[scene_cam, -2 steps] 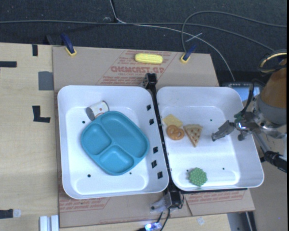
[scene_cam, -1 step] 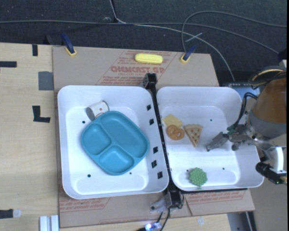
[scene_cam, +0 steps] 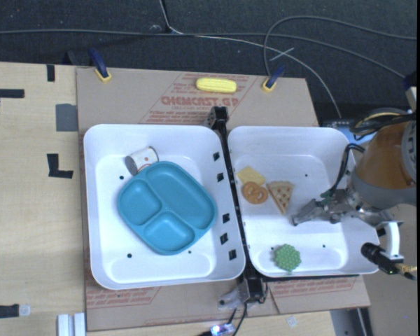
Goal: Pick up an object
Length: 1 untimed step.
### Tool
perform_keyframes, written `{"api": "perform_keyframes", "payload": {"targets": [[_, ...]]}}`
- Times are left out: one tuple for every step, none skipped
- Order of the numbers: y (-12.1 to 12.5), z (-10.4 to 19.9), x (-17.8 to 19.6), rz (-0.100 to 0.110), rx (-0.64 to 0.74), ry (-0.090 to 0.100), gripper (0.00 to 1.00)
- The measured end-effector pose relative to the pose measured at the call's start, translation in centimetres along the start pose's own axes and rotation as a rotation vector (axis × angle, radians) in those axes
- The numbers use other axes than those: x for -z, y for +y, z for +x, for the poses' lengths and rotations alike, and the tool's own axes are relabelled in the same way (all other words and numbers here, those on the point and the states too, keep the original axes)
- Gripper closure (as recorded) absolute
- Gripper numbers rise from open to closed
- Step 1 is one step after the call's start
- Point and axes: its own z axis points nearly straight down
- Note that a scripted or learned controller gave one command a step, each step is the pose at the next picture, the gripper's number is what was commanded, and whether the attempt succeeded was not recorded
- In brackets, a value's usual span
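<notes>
Fingers of our gripper (scene_cam: 299,219) appear closed on nothing, low in the right bin (scene_cam: 336,140). Approach step, we judge; next, open over the nearby waffle slice (scene_cam: 281,194).

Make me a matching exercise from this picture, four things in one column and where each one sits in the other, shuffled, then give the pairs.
Things:
1. blue tray
2. cup
3. green ball
4. yellow corn

Places:
A. on the cardboard beyond the bins
B. near edge of the right bin
C. middle of the left bin
D. left bin, at the tray's far left corner

Pairs: 1-C, 2-D, 3-B, 4-A
</notes>
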Motion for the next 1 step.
{"api": "perform_keyframes", "payload": {"targets": [[0.12,-0.09,1.26,-0.004,0.000,-0.002,1.00]]}}
